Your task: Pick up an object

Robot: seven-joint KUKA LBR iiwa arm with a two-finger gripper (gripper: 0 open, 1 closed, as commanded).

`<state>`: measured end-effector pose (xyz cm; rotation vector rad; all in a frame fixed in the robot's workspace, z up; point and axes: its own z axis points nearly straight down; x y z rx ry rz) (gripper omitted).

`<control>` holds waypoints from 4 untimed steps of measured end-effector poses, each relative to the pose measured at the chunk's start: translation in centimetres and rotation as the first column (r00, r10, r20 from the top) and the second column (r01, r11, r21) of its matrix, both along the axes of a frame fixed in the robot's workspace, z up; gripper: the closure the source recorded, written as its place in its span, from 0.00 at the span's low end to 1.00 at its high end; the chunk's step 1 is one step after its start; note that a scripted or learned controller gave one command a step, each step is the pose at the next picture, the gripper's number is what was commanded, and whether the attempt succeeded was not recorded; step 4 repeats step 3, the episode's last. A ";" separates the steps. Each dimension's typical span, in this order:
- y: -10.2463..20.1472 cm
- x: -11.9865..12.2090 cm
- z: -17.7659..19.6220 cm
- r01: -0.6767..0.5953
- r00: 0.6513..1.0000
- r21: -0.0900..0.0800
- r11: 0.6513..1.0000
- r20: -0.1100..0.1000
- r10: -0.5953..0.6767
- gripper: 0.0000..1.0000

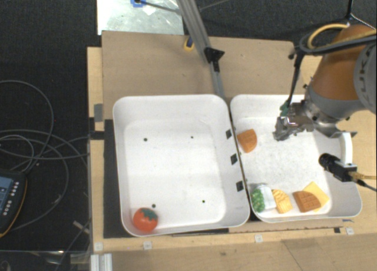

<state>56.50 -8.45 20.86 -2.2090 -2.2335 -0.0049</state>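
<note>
My gripper (287,127) hangs over the right bin (353,205), holding nothing that I can see. The orange piece (247,140) lies just left of it (near the bin's left wall).

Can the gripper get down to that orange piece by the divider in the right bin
Probably yes. The orange piece lies alone with bare floor around it, and the gripper hangs in the same right bin, nothing between them.

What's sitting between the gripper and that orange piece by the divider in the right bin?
Nothing visible. The gripper is over bare floor of the right bin, and the orange piece lies to its left by the divider with only white floor between.
</note>
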 end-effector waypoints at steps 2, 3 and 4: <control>11.2 3.6 0.2 0.000 1.000 0.000 1.000 0.000 0.000 1.00; 16.9 5.0 1.9 0.000 1.000 0.001 1.000 0.002 0.000 1.00; 16.9 5.0 1.9 0.000 1.000 0.001 1.000 0.002 0.000 1.00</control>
